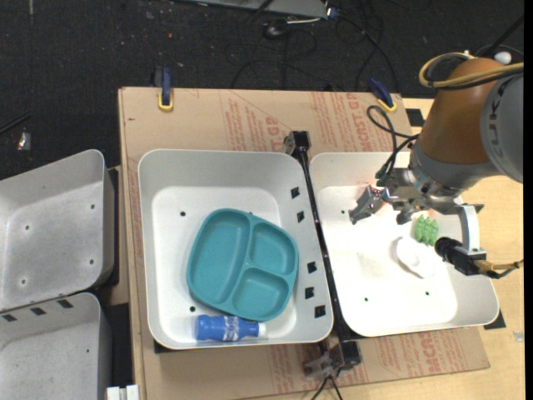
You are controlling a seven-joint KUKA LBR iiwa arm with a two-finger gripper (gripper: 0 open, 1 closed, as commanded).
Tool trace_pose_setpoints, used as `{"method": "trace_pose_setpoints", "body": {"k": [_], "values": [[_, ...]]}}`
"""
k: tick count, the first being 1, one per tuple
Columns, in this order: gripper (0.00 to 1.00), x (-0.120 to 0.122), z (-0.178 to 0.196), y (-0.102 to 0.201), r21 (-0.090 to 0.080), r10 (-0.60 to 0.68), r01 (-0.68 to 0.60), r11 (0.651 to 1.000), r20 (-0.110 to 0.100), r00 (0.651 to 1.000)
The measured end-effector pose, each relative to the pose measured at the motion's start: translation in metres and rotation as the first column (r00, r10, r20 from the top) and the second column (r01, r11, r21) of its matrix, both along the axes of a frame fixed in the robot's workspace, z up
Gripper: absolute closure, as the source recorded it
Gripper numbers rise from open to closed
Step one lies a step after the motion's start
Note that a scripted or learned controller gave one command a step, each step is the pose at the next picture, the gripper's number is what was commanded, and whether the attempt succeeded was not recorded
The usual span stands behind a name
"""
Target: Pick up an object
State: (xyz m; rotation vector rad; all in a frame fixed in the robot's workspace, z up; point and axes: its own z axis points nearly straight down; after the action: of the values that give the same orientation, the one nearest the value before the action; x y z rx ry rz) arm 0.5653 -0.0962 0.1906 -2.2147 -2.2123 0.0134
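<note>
My gripper (383,212) hangs over the right bin (350,298), near its back half, with its two fingers spread and nothing between them. Just right of the gripper, a small green object (427,228) lies on the bin floor. In front of the green one rests a white rounded object (414,257). The left bin (158,223) holds a teal divided plate (241,265) and, along its front wall, a blue bottle (226,329) lying on its side.
The grey arm with its orange band (462,115) reaches in from the right over the right bin's back corner. A black divider strip (312,223) runs between the bins. White lids (50,223) lie off to the left of the bench.
</note>
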Motion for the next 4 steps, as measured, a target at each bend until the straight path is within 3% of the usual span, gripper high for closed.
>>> {"method": "trace_pose_setpoints", "body": {"k": [1, 3, 4], "values": [[0.0, 0.003, 0.007, 0.0, -0.001, 0.002, -0.002, 1.0, 0.013, 1.0], [0.0, 0.001, -0.092, -0.005, -0.001, 0.0, 0.0, 1.0, 0.008, 1.0], [1.0, 0.003, -0.079, -0.006, -0.002, -0.002, 0.002, 1.0, 0.014, 1.0]]}}
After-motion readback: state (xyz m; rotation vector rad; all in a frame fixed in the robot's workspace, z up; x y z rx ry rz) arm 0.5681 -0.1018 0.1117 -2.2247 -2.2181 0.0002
